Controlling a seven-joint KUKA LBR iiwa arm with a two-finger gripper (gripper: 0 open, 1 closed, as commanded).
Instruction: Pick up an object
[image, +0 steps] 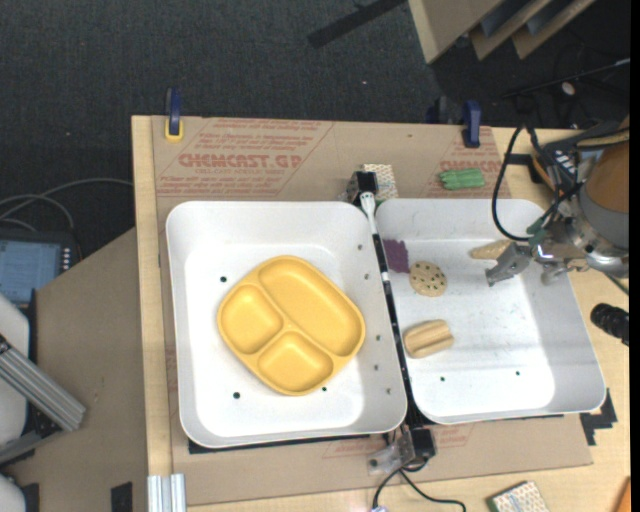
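Observation:
The right bin (560, 390) holds several small objects. A round speckled cookie (428, 278) lies near its left side, with a tan bread-like piece (427, 338) below it. A purple piece (396, 256) rests against the left wall. A small tan piece (488, 250) lies near the far wall. My gripper (523, 271) hangs over the bin's far right part, just right of that small tan piece. Its fingers (499, 271) are spread open and nothing sits between them.
The left bin (200, 300) bears a yellow divided plate (290, 323). A green item (460, 180) lies on the bench behind the right bin. Blue clamps (175, 122) grip the board's far edge. Cables (520, 170) hang near the arm.

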